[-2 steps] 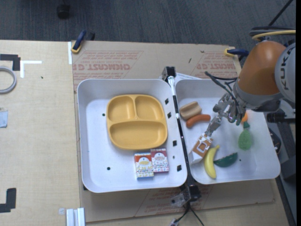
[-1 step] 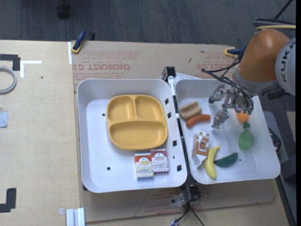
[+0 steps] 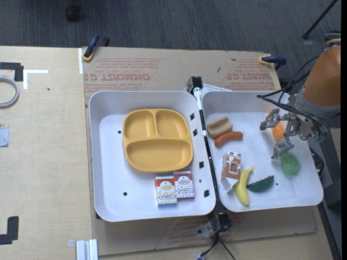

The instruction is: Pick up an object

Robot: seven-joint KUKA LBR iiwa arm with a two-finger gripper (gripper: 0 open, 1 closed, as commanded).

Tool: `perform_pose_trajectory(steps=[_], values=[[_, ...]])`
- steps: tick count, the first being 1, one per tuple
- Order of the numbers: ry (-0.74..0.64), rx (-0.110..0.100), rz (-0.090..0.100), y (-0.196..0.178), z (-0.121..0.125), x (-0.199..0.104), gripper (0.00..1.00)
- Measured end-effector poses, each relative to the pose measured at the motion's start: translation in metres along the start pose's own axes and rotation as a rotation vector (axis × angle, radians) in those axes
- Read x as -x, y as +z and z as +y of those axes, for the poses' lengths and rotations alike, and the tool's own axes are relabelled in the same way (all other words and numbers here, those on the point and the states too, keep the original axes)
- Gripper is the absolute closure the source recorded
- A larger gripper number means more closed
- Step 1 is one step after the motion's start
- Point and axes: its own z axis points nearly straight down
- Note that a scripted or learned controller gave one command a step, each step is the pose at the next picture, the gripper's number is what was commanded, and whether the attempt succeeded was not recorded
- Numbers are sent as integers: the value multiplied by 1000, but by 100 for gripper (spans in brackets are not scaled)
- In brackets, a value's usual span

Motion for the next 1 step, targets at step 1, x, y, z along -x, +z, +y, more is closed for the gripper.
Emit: perform_pose_trajectory(steps=[1], values=[[5, 0, -5, -10, 0, 1, 100]])
